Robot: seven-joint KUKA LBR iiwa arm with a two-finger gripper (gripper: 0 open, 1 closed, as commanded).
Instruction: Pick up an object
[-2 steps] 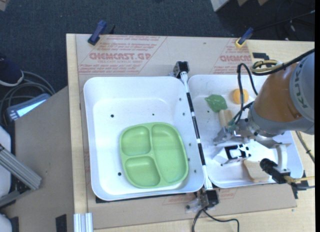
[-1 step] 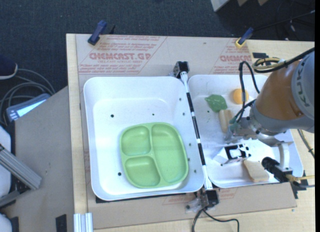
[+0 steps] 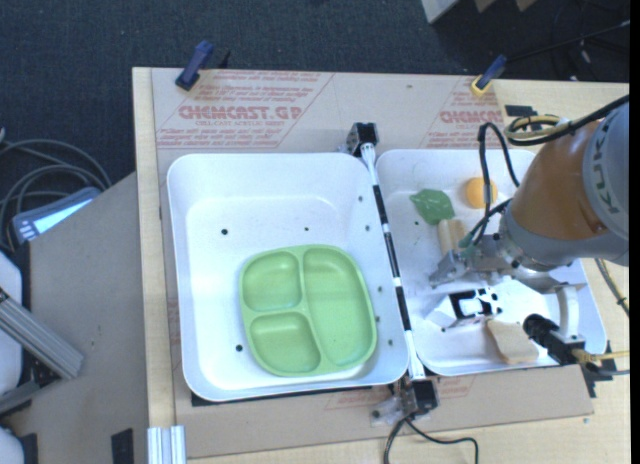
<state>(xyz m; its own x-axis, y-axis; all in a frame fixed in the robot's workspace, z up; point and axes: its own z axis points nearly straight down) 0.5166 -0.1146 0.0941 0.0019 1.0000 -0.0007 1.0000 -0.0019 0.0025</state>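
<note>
Two white bins sit side by side on a bench. The left bin (image 3: 200, 252) holds a green divided tray (image 3: 306, 309) near its front. In the right bin (image 3: 425, 347), a green leaf-shaped piece (image 3: 432, 204) and an orange ball (image 3: 478, 191) lie at the back, a tan block (image 3: 511, 342) at the front. The arm (image 3: 565, 202) reaches in from the right, its gripper (image 3: 462, 264) low over the bin's middle; its grip cannot be made out.

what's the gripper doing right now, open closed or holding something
gripper: low in the right bin, near the green object; whether it holds anything cannot be told.
</note>
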